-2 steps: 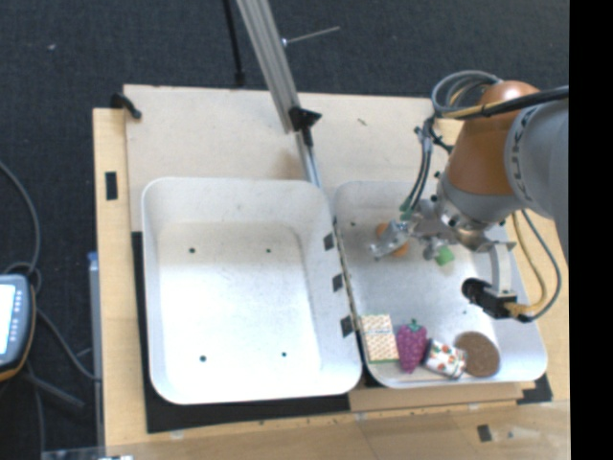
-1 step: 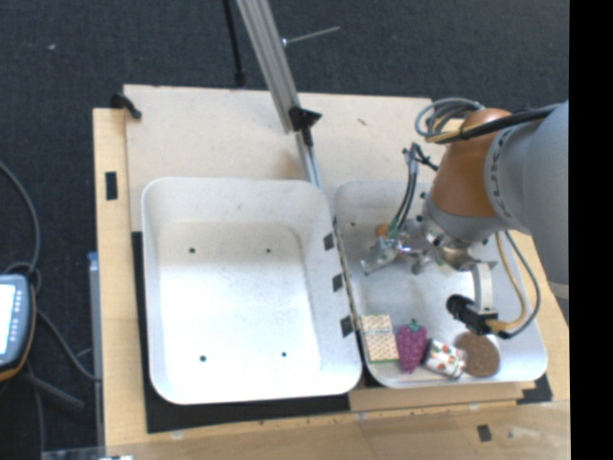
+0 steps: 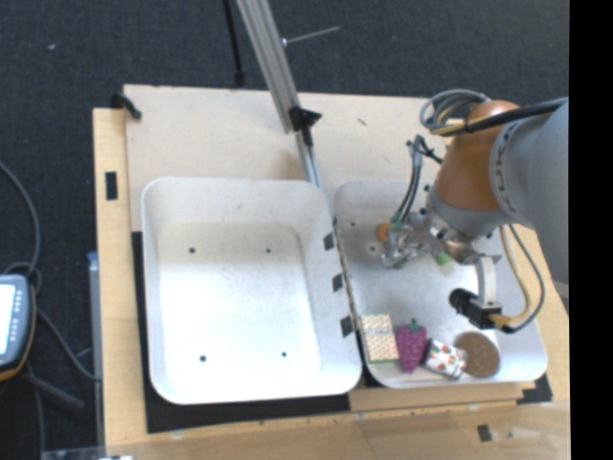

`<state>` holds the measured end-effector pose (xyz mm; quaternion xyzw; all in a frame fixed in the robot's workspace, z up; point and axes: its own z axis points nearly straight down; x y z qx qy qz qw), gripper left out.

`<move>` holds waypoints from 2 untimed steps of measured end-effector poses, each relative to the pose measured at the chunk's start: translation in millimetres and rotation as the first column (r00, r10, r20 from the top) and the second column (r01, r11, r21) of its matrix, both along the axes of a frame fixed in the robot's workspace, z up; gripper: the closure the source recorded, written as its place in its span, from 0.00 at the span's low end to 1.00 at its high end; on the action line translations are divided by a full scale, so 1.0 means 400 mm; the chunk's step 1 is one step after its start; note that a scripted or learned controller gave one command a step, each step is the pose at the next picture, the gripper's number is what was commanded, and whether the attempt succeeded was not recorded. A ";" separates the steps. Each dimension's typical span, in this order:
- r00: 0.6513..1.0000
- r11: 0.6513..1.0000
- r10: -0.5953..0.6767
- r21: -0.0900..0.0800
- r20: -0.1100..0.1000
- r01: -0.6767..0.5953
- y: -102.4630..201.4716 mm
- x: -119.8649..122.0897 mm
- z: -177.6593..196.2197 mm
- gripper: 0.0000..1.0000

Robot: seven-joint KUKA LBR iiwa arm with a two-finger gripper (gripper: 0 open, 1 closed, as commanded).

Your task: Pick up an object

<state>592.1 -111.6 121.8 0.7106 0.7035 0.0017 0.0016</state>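
My gripper (image 3: 396, 251) hangs low over the upper left part of the right bin (image 3: 359, 204), below the orange wrist band (image 3: 469, 166). A small orange object (image 3: 383, 229) lies right beside it on the bin floor; I cannot tell whether they touch. A small green piece (image 3: 442, 255) peeks out under the wrist. Along the bin's front edge lie a pale checked block (image 3: 378, 337), a purple strawberry-shaped toy (image 3: 412, 345), a small white and red item (image 3: 444, 357) and a brown disc (image 3: 478, 353).
The left bin (image 3: 239, 286) sits beside the right one, their rims touching. A slanted metal pole (image 3: 273, 60) rises behind the bins. A black connector with cable (image 3: 474, 305) hangs from the arm over the right bin.
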 end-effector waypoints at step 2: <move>1.000 1.000 0.012 -0.002 0.003 -0.012 -0.008 0.003 0.297 1.00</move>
